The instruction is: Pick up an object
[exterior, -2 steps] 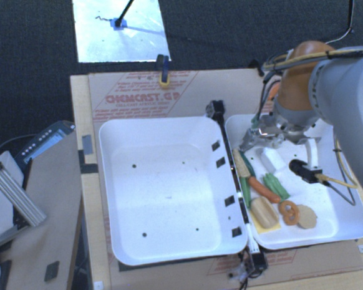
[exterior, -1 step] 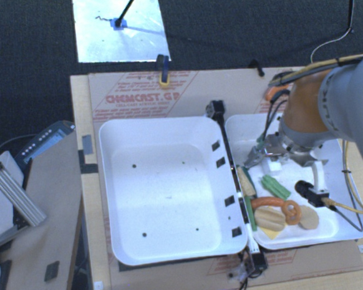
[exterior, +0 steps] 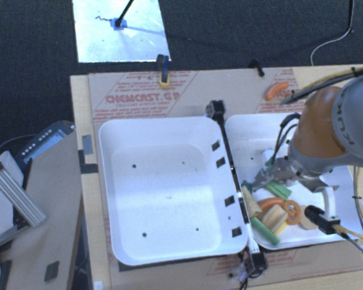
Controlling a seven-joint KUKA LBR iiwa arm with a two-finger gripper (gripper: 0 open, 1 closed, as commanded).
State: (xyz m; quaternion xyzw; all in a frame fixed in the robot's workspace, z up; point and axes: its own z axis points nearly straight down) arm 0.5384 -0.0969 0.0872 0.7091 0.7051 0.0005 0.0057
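My gripper hangs low over the right bin, near its left wall, with the grey and orange arm reaching in from the right. Just below it lies a pile of small things: a green piece, an orange stick, an orange ring, a beige block and a long green piece. A tan piece rests against the bin's left wall. The gripper's tip is close over the pile's upper left end. Whether it touches anything there is hidden.
The left bin sits beside the right one, separated by a ridge with black clips. An orange thing lies on the board behind the right bin. A yellow and blue clamp stands at the board's far edge.
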